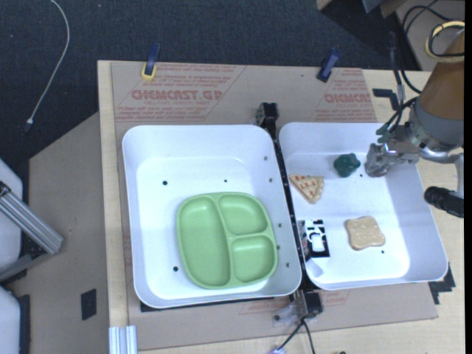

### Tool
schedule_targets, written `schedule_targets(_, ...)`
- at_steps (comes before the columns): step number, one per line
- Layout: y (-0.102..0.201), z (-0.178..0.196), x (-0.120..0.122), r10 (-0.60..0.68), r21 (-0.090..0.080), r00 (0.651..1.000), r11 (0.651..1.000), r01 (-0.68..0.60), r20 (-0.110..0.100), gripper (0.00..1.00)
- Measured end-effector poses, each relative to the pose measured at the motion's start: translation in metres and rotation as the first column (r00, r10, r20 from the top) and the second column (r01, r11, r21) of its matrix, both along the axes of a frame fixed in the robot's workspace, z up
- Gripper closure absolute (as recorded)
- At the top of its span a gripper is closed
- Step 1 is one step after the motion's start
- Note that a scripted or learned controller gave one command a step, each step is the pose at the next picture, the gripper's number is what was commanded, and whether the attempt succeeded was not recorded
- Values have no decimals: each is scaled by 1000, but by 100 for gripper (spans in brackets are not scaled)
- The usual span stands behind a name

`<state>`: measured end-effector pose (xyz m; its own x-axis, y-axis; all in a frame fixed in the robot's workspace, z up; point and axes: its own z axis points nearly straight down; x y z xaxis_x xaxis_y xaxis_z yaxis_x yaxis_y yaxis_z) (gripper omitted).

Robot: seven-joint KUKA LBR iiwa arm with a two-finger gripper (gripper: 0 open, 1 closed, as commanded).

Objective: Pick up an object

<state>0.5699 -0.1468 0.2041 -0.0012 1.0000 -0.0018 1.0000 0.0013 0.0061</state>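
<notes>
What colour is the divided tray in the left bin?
Light green tray, plain, no pattern; seen clearly in the camera view.

The end effector [377,161] hangs over the right bin [413,268], just beside a dark green lump [345,165]; a green divided plate [225,239] fills the left bin [147,168].

Even, bright overhead light. The white bins [147,220] nearly blow out, with soft glare on their floors well left of the hand [377,161]. Shadows are faint and short. Focus is slightly soft throughout; the dark floor [110,13] beyond looks grainy.
</notes>
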Motion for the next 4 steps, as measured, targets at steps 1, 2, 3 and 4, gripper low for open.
schedule_targets(1, -9, 51, -5, -1, -1, 1000, 1000, 1, 2, 100)
schedule_targets(2, 42, 36, 6, 4, 4, 1000, 1000, -4, -9, 100)
schedule_targets(3, 99, 24, 7, 5, 5, 1000, 1000, -5, -9, 100)
schedule_targets(4, 146, 15, 11, 4, 4, 1000, 1000, -4, -10, 100)
